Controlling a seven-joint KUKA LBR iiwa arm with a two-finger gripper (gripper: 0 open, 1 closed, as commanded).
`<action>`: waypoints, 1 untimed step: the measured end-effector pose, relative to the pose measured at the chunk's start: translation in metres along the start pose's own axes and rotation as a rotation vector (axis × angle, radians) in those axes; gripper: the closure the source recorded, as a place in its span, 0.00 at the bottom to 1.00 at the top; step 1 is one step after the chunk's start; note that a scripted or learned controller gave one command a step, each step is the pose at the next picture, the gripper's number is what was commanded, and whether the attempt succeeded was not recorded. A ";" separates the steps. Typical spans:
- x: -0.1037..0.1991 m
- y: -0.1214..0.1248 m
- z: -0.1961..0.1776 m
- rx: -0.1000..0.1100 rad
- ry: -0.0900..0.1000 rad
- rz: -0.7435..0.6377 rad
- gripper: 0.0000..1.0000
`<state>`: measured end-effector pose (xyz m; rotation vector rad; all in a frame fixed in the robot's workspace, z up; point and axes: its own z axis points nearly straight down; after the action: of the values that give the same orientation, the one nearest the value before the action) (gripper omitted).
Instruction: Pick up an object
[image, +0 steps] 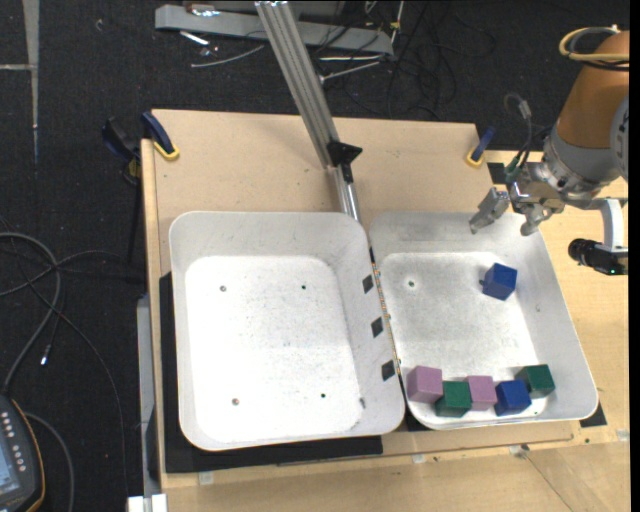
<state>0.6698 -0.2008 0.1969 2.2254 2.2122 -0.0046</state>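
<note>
Jaws (507, 215) of mine hang spread apart with nothing between them, at the upper right of the frame over the far rim of the right bin (565, 310). My arm (590, 110) is cut off by the frame's right edge. Six blocks lie in that bin: one blue block (499, 281) alone below my jaws, and five crowded along the lower rim: two purple (425, 383), two green (455, 397), one blue (512, 396).
</note>
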 end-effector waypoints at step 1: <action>-0.021 -0.034 0.072 -0.019 -0.004 -0.010 0.00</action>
<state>0.6361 -0.2223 0.1247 2.2027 2.2115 0.0120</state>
